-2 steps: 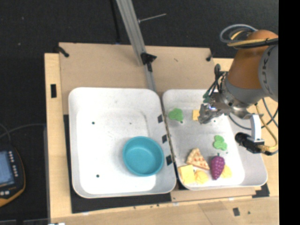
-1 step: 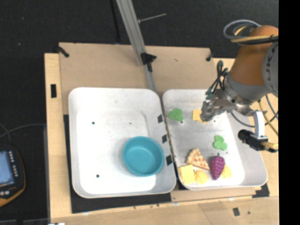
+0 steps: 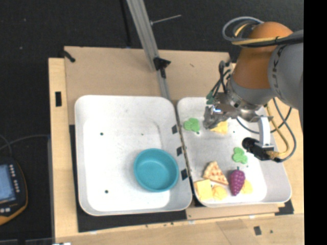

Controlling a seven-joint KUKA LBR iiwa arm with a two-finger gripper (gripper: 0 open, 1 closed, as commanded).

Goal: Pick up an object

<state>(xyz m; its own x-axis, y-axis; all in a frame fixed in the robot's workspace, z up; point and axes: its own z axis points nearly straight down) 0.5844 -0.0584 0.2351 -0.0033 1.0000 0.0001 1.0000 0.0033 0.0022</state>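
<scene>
Bowl: one; green pieces: two.

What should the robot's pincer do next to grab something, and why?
Probably lower a little onto the yellow piece. The pincer sits right at that piece near the top of the right bin, and nothing visibly sits between its tips yet.

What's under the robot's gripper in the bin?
A yellow piece pokes out beneath the gripper in the right bin. The gripper covers part of it, so its whole shape and what it is stay hidden.
</scene>
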